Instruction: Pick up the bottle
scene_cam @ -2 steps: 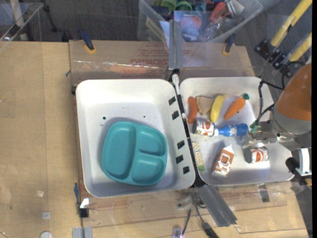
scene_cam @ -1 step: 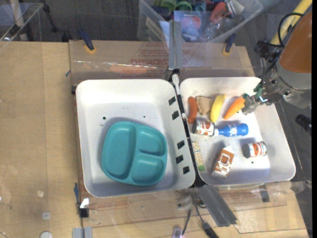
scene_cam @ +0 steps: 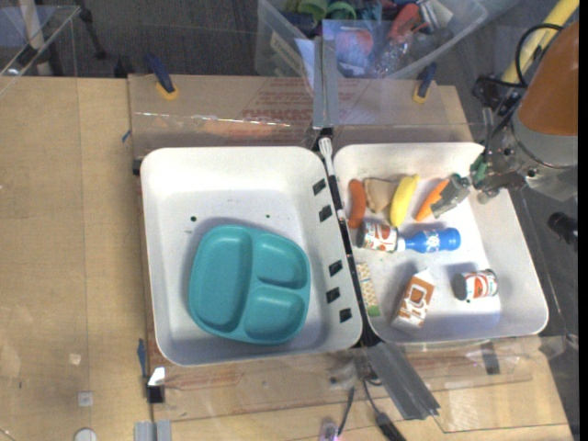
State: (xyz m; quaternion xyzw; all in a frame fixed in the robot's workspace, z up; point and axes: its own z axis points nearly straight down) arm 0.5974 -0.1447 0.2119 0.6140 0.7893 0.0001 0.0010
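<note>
A: What do you have on the bench, biggest first?

B: You have two white bins side by side. The left bin [scene_cam: 165, 246] holds a teal divided plate [scene_cam: 248, 283]. The right bin [scene_cam: 524, 283] holds the small clutter, so your work is there.

A: And the arm?

B: Your gripper [scene_cam: 480, 175] hangs over the right bin's far right corner; whether it is parted or closed, you cannot tell.

A: The bottle?

B: The blue bottle [scene_cam: 432, 241] lies on its side mid-bin, between a banana [scene_cam: 402, 199] and a small carton [scene_cam: 416, 299], apart from the gripper.
</note>
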